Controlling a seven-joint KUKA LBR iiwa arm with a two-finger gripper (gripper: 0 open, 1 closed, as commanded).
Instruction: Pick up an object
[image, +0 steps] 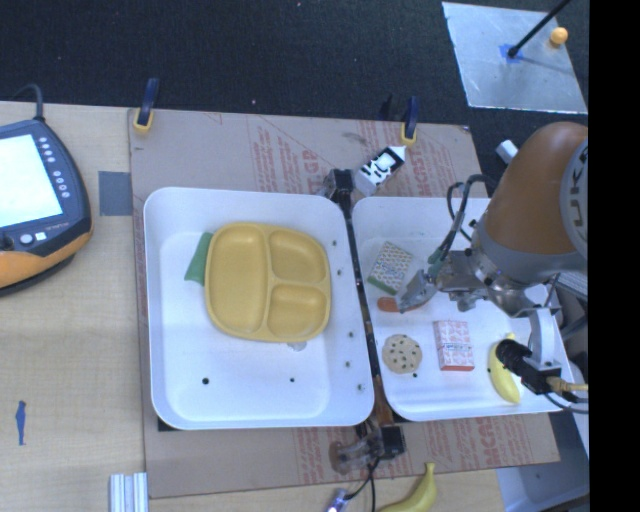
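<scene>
**Gripper low in right bin, nothing held**

Gripper (418, 292) hangs low over right bin (465, 405), finger state unreadable. Orange piece (387, 303) just beside it, likely target; cookie (402, 353), red-white box (453, 345), banana (503, 374) nearby. Yellow tray (268, 280) fills left bin (180, 390).

The grey arm (530, 215) reaches in from the right, its gripper (415, 293) pointing left and held low.

Robotics lab, teach pendant (35, 205) on bench, clamped cardboard mat (300, 150), white bins (170, 300)
</scene>
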